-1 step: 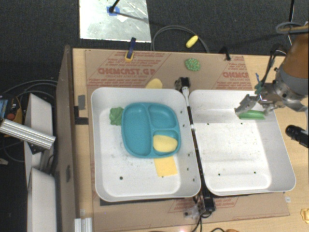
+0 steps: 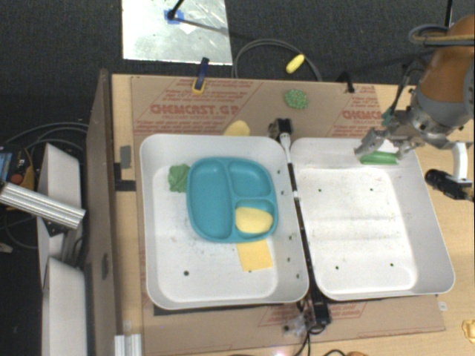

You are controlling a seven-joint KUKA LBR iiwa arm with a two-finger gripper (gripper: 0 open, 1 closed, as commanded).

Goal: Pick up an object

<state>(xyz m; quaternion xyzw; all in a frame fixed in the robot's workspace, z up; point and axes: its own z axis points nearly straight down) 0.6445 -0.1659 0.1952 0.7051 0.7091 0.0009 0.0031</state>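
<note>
- Looking at the right bin (image 2: pixel 371 273), the gripper (image 2: pixel 382 148) is up at its far edge with a small green object (image 2: pixel 380 156) right at its fingertips. The green piece seems to sit between the fingers, so I'd call the pincer closed narrow on it, though it's small and a bit blurry.
- That green object reads like a little flat plastic toy piece: light, stiff, probably a bit slick. A pinch across its short width near the middle seems the safest hold; grabbing an end could let it swivel out.
- The arm (image 2: pixel 445 80) comes in from the right, with the wrist angled down and left over the bin's far right corner.
- Over in the left bin (image 2: pixel 159 273) there's a blue divided tray (image 2: pixel 215 199) with a yellow lump (image 2: pixel 254 219) in its lower right compartment, a flat yellow square (image 2: pixel 255 255) just below the tray, and a green leafy thing (image 2: pixel 179 176) touching the tray's left edge. All well apart from the gripper.
</note>
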